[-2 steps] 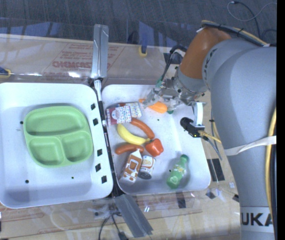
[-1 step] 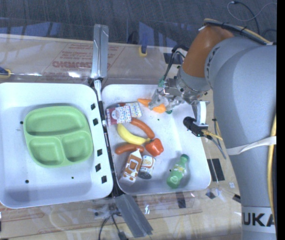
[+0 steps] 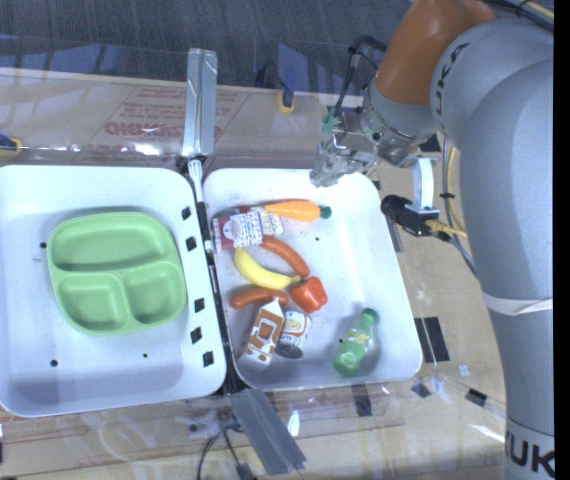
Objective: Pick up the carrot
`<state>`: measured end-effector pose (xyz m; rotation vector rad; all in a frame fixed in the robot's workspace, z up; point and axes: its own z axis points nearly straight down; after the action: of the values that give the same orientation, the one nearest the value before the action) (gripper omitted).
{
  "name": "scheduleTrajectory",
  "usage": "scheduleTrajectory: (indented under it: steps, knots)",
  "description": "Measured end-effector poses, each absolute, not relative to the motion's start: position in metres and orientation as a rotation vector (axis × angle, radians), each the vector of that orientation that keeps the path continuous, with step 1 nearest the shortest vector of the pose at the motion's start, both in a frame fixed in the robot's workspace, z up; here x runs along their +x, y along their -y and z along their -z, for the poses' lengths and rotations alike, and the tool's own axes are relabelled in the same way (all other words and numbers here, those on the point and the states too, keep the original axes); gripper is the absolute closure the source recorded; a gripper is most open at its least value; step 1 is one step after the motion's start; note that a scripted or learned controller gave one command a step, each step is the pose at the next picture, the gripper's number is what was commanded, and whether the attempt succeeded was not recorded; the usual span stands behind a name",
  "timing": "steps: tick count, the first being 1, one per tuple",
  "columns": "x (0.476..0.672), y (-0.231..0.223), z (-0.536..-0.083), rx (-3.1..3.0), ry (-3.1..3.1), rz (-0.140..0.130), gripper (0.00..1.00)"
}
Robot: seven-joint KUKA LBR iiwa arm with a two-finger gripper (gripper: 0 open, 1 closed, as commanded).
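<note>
Carrot (image 3: 291, 210) lies at the right bin's (image 3: 395, 298) twelve o'clock, gripper (image 3: 331, 171) at its one o'clock, seemingly spread, empty.

A robotics lab: an industrial arm (image 3: 485, 168) beside two taped-down white bins (image 3: 5, 368) on a cardboard-covered bench (image 3: 115, 113), cables trailing.

green tray (image 3: 115, 273), banana (image 3: 260, 271), green bottle (image 3: 355, 343)
</note>
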<state>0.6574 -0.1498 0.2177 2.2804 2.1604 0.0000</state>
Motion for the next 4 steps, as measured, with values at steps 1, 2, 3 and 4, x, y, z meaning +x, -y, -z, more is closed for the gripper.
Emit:
scheduleTrajectory:
  steps: [1, 2, 3, 4]
  knots:
    - [0.657, 0.15, -0.217, 2.281, -2.161, 0.001, 0.0]
    - [0.664, 0.137, -0.115, 2.233, -2.182, -0.018, 0.0]
    - [0.659, 0.122, -0.11, 2.033, -2.354, -0.018, 0.0]
    - [0.661, 0.125, -0.099, 1.87, -2.509, -0.008, 0.0]
